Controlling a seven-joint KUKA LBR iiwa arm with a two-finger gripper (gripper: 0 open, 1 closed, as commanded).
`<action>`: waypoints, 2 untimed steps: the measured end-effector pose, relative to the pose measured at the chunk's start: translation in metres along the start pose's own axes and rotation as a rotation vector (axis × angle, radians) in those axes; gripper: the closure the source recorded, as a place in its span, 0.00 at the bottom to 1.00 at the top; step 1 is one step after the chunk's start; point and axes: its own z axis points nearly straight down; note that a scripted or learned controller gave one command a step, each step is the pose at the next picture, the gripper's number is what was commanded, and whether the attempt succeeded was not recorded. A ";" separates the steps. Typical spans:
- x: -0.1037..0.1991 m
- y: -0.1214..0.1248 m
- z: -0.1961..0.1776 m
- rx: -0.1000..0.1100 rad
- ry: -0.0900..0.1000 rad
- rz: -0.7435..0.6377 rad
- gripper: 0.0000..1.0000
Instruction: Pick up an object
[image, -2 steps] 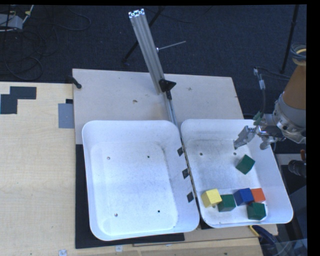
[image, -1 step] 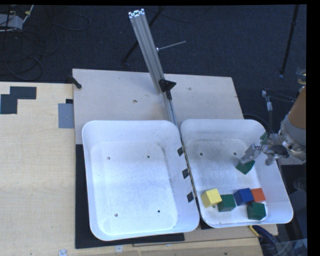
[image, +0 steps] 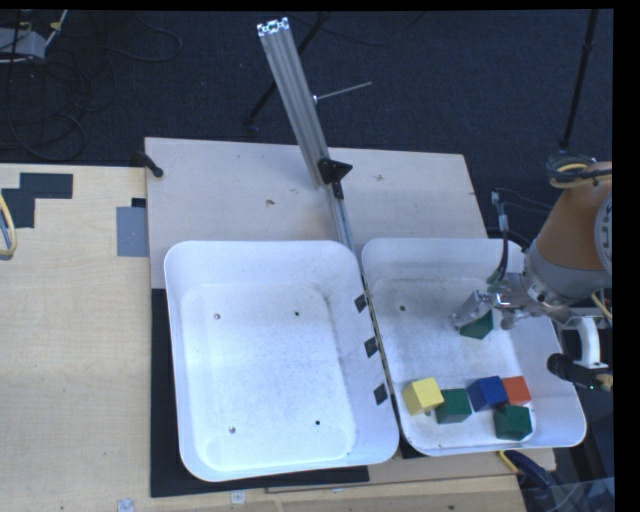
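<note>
Both bins white: left bin, right bin, faint dark speckling inside. Blocks in right bin: yellow block, blue block, orange block, two dark green blocks. Another green block at the silver gripper. Arm grey with orange band. Bench pale wood.

A pale beige board lies on the light wooden counter, beneath the bins. A ribbed silver aluminium rail slants up from between them, a black bracket clamped near its lower end. Black cables trail over the dark carpeted floor behind.
</note>
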 end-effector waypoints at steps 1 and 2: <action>0.000 0.000 0.003 0.003 0.001 -0.002 0.00; -0.001 -0.001 -0.007 0.005 0.002 0.000 1.00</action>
